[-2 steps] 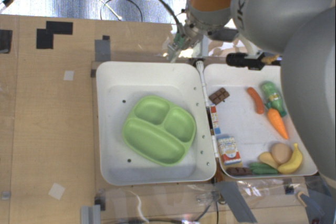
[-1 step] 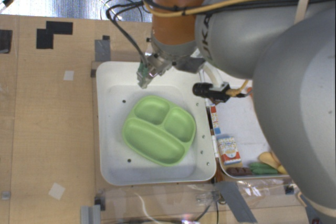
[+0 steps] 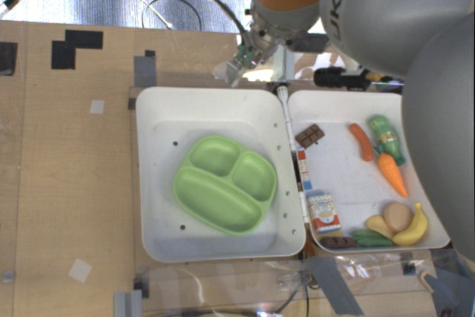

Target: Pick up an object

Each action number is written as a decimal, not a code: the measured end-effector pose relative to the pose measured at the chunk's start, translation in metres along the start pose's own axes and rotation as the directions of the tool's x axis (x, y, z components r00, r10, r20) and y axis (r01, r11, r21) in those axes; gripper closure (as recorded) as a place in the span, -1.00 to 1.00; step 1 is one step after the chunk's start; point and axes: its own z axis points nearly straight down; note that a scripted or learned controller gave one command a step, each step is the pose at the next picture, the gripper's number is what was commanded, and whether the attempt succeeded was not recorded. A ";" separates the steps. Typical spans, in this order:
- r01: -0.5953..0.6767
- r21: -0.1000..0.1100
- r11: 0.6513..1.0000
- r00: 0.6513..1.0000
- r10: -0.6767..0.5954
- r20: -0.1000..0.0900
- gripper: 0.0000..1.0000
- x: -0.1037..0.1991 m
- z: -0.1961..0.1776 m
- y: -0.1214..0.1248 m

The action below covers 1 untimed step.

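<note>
Two white bins sit side by side on the table (image 3: 67, 159). The left bin (image 3: 159, 122) holds one green divided plate (image 3: 225, 183) with three compartments. The right bin (image 3: 334, 159) holds the loose things: one brown chocolate piece (image 3: 309, 135), one red sausage (image 3: 361, 142), one green bottle (image 3: 387, 137), one carrot (image 3: 392, 172), one small carton (image 3: 323, 210), one banana (image 3: 413, 226), one pale egg-like piece (image 3: 396, 216) just beside it, one yellowish lump (image 3: 378, 225) and one green pod (image 3: 372, 237). A dark bar (image 3: 335, 241) at the near rim may be a second chocolate. My gripper (image 3: 249, 59) hangs beyond the far rim of the bins; I cannot tell how it stands. My own arm cuts off the right bin's far corner.
</note>
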 end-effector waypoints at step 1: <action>-0.071 0.004 0.997 0.997 0.071 -0.006 1.00 0.058 0.045 0.052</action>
